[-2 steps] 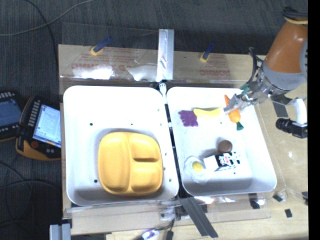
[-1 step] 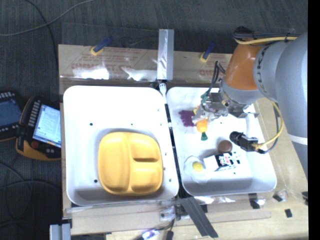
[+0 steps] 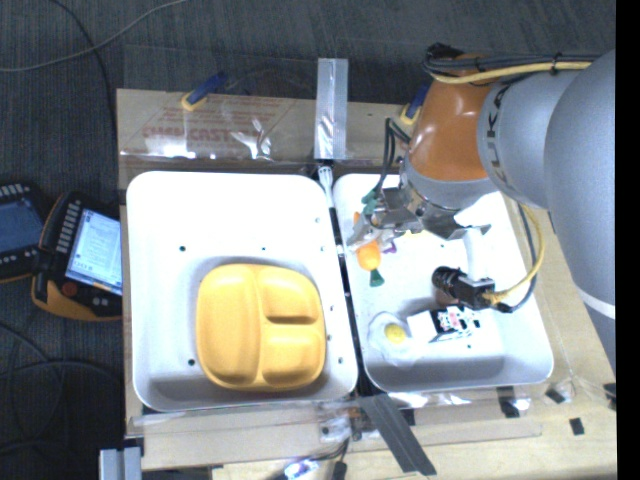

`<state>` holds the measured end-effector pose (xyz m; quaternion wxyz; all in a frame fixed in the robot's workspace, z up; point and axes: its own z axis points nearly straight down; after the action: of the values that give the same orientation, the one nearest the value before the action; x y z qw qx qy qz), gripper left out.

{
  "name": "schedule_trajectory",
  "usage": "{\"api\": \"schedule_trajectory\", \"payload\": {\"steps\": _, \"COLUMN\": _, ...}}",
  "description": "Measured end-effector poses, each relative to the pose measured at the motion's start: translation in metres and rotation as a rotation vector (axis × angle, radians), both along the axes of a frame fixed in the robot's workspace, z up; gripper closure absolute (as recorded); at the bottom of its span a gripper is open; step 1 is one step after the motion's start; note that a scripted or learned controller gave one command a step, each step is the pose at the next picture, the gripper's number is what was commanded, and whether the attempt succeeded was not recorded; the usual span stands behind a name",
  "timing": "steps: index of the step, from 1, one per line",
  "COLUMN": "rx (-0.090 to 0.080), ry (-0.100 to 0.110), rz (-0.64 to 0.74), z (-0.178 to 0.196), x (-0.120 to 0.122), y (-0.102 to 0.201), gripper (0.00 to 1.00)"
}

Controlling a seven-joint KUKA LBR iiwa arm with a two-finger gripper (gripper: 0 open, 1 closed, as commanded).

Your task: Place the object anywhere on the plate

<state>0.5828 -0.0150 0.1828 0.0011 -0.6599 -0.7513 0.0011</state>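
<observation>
A yellow plate (image 3: pixel 262 324) with compartments lies in the left bin (image 3: pixel 170 218). In the right bin (image 3: pixel 520 353), my gripper (image 3: pixel 373 226) hangs near the bin's left wall at the far end. A small orange object (image 3: pixel 368 256) with a green tip (image 3: pixel 377 279) sits directly below the gripper, touching or very close to it. The wrist hides how the two meet. The plate has nothing on it.
A white round item with a yellow centre (image 3: pixel 390 333) and a black-and-white box (image 3: pixel 452 323) lie at the right bin's near side. The divider between the bins (image 3: pixel 340 268) runs just left of the gripper. A handheld controller (image 3: pixel 85 258) lies off the bench, left.
</observation>
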Motion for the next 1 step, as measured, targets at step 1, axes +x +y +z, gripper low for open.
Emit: {"api": "schedule_trajectory", "payload": {"steps": 1, "rx": 0.000, "ry": 0.001, "rz": 0.074, "z": -0.0004, "x": -0.0561, "y": 0.0622, "gripper": 1.00}}
